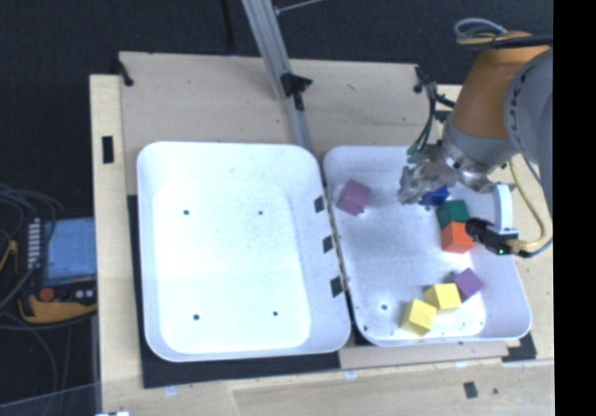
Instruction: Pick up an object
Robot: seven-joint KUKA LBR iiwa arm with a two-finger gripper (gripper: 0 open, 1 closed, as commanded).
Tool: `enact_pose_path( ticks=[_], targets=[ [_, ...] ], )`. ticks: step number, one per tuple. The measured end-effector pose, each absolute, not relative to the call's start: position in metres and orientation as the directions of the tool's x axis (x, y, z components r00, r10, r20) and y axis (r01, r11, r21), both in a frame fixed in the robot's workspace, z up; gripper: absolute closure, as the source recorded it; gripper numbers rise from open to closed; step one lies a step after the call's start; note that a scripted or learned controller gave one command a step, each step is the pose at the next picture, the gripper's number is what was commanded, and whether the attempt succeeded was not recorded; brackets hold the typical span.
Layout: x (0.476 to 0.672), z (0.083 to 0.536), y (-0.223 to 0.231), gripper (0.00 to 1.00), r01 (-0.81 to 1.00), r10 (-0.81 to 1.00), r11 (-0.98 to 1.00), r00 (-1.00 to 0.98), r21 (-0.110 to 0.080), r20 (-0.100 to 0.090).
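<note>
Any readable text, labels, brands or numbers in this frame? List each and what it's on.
None can be read.
The blue box left of the bench: its face is too blurred to show any characters.
The blocks in the right bin, such as the orange block and the pink block: plain faces, no markings.
The arm and claw: no legible label.

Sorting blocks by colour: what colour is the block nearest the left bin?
Pinkish purple block, in the camera view.
</note>
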State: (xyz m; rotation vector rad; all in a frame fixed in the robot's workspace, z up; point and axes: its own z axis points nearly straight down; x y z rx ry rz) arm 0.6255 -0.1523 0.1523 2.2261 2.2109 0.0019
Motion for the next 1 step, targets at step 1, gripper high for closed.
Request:
enact_pose_path(
  ticks=[1],
  targets=[
    [0.6251, 0.1953, -0.1510, 1.00, 1.000, 1.000, -0.001, 0.001, 0.004, -0.002]
  ],
)
